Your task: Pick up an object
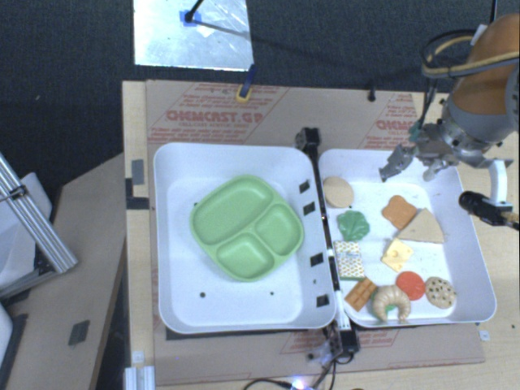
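I see the gripper (400, 164) at two o'clock over the right bin (470, 254), fingers spread apart, holding nothing. The toast (399, 211) lies just below it, beside the bread wedge (422, 227).

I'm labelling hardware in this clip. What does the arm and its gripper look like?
The arm is grey, rounded metal with a broad orange band above the wrist. Dark cables loop beside the band at upper left. The gripper is a small grey metal two-finger unit on a blocky grey wrist mount.
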`<state>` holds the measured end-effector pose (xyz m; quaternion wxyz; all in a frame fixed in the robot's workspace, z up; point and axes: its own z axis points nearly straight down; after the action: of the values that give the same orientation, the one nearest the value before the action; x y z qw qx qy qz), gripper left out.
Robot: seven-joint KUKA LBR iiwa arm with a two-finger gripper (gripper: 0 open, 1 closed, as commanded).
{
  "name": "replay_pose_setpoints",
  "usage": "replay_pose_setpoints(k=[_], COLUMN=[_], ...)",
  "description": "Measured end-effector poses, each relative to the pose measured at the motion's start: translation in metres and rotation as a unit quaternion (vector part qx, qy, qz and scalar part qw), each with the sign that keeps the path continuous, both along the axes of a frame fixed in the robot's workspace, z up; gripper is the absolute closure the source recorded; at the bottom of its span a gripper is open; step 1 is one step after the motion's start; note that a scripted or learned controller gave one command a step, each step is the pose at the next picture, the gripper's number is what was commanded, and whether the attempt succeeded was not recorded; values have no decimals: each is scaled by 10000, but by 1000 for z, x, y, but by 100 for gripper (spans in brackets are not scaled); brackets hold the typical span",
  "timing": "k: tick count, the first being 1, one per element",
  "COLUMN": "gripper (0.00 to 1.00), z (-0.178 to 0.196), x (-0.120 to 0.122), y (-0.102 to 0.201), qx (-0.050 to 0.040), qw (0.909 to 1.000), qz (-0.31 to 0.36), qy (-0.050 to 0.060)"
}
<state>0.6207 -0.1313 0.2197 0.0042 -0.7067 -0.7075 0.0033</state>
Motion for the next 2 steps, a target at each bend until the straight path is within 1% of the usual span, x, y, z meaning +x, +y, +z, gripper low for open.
replay_pose_setpoints(k=[1,2], gripper=[0,0], z=[8,-49], x=[3,-5], y=[0,-5], qx=[-8,-5], qw=[10000,10000], qz=[10,-1], qy=[-61,-43])
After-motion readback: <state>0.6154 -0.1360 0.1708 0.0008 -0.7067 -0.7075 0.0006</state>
